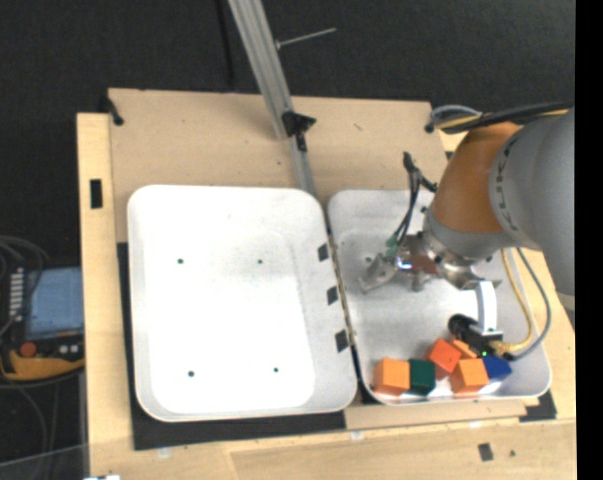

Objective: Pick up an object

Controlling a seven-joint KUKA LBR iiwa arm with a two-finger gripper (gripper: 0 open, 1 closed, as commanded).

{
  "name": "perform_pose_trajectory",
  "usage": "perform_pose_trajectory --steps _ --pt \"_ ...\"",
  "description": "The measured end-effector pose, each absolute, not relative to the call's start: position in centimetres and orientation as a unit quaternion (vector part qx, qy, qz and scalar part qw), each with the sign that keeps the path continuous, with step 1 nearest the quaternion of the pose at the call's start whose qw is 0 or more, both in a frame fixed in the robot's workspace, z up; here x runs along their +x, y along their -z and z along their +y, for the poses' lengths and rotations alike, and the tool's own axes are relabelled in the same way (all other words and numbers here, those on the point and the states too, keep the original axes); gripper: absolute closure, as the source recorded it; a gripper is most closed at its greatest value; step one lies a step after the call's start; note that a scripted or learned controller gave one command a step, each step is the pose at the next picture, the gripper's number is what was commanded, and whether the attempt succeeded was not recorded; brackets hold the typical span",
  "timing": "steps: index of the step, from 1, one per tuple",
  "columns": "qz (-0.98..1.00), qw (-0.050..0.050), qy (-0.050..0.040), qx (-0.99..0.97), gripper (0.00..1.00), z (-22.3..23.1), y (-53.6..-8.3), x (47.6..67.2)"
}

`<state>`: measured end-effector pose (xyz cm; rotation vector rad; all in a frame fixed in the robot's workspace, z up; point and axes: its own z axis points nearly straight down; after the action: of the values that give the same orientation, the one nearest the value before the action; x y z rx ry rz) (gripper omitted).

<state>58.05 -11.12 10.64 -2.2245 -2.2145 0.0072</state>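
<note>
Several small blocks lie along the near edge of the right bin (pixel 366 218): an orange block (pixel 392 374), a green block (pixel 422 376), two more orange blocks (pixel 446 354) (pixel 469 374) and a blue block (pixel 496 367). My gripper (pixel 386 268) hangs over the middle of the right bin, pointing left, well above and behind the blocks. Nothing shows between its fingers. The grey arm with its orange band (pixel 471 183) covers the bin's far right part.
The left bin (pixel 226 298) lies beside the right one, with small clips along their shared edge. A metal pole (pixel 266 58) slants down from the top to the bins' far side. Cables and a black connector (pixel 471 328) hang near the blocks.
</note>
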Motion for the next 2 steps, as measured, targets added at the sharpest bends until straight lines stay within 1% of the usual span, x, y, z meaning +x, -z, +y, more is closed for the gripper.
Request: perform_pose_trajectory --steps 1,2 --pt "-0.705 -0.001 -0.0002 -0.710 0.00 -11.2 -9.8 58.1" --pt "-0.701 -0.001 0.0020 -0.713 1.00 -11.3 -10.9 58.2"
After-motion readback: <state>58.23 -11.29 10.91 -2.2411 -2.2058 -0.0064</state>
